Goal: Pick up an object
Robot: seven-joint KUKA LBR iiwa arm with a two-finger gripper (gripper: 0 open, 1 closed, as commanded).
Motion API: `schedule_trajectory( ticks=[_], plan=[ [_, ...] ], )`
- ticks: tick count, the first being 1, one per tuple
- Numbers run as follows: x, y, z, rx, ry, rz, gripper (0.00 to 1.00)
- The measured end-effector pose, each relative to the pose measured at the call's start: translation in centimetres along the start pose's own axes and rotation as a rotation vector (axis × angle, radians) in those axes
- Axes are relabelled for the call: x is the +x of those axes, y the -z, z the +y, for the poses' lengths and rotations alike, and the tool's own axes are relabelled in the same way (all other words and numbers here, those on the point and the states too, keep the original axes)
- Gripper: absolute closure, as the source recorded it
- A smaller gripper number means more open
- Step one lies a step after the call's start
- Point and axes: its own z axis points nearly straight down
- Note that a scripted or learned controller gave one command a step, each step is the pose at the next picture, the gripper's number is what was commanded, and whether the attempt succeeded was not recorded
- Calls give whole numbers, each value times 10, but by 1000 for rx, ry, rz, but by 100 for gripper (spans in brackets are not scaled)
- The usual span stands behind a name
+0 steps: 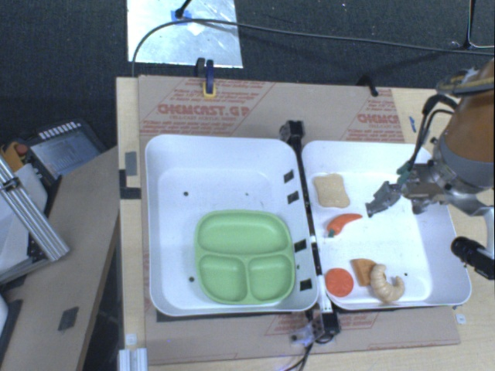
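Bread [331, 190], the biggest loose piece, lies in the right bin [441, 242] at about 10 o'clock from that bin's middle, near the divider [304, 207] between the two bins and apart from the far wall. No item sits between the gripper's fingers.

Largest on the bench is the left bin [178, 176], white and shallow, with bare floor across its far half. A green tray [245, 255] with three compartments fills its near half, its 6 o'clock edge close to the bin's near wall and its 3 o'clock edge close to the divider.

The right bin has open floor through its middle and far half. The arm [470, 141] enters from 3 o'clock, and the gripper [381, 200] hangs over the bin's middle, pointing toward 9 o'clock. Whether its fingers are wide or narrow cannot be told.

At 8 o'clock from the gripper lies a red pepper [343, 222], below the bread and clear of it. Along the near wall sit three pieces close together: a pale curled shrimp [387, 284] at 5 o'clock in the bin, an orange wedge [362, 270] touching it, and a red disc [339, 282] near the divider corner.
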Motion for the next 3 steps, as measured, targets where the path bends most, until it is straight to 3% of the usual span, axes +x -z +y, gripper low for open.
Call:
schedule_trajectory(
  ticks=[1,2,3],
  plan=[
    [0,5,2,-11,2,-1,0],
    [-9,-52,2,-6,-1,0,0],
    [0,-100,0,-5,0,0,0]
  ],
)
